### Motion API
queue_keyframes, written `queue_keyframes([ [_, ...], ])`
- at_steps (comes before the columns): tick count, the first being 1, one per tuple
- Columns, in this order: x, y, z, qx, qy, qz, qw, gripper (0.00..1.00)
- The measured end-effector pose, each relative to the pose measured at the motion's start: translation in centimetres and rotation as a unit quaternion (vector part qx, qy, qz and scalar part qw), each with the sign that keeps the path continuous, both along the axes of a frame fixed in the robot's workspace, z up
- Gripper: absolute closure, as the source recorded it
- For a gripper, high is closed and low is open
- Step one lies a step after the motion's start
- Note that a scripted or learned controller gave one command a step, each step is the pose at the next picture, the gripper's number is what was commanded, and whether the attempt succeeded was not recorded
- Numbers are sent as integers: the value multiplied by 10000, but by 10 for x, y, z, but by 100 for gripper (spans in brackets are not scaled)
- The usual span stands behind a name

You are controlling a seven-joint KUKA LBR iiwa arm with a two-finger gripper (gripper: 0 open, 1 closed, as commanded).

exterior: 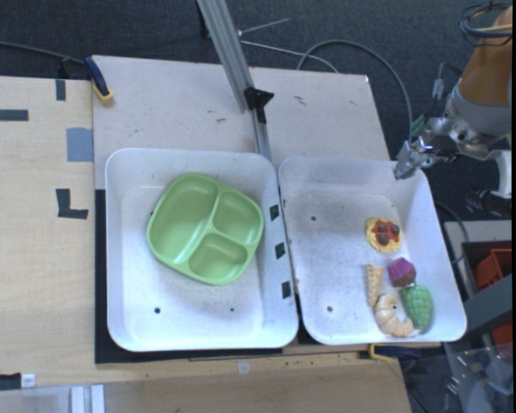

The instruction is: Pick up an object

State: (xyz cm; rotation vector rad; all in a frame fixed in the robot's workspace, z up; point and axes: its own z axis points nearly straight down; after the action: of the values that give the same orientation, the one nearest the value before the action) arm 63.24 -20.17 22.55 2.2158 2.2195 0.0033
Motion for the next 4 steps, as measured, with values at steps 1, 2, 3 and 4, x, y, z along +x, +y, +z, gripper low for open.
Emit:
queue_keyframes([
  [1,1,0,17,10,20,1,10000,100],
  [2,-7,52,4,17,40,17,10000,100],
  [3,-20,103,-6,18,39,21,10000,100],
  [4,-32,162,4,22,36,31,10000,100],
])
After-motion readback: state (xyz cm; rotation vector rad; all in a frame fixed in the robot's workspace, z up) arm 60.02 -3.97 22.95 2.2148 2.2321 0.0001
